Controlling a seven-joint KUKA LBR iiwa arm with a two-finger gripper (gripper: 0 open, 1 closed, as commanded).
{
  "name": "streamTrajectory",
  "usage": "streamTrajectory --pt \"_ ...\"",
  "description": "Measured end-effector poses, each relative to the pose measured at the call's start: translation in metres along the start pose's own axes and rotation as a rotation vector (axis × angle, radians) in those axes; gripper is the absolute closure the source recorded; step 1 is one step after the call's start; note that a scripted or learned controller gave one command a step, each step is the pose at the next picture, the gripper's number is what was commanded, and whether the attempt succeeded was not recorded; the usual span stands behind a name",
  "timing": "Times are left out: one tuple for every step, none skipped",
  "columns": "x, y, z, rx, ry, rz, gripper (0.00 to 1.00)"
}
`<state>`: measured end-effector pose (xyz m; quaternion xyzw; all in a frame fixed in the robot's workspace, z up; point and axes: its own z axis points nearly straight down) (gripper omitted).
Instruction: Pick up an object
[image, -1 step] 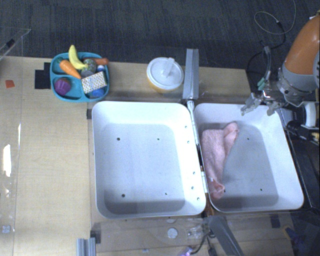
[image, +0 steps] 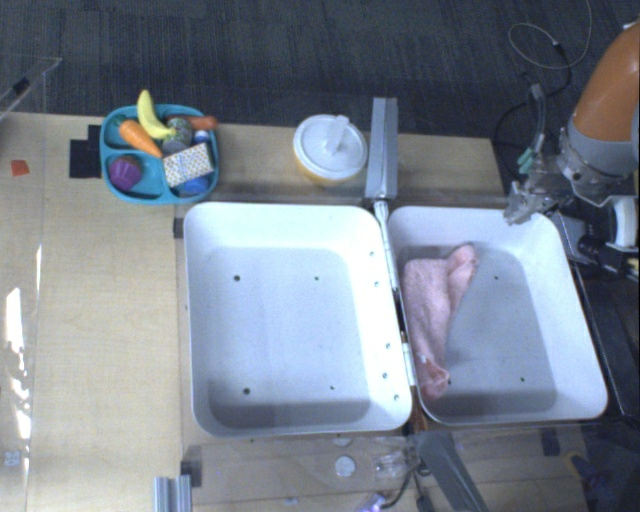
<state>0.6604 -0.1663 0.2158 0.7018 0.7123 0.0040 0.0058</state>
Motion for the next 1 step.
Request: streamTrajectory --pt "-0.0082 0.0098 0.1269 0.003 0.0 -0.059 1.0"
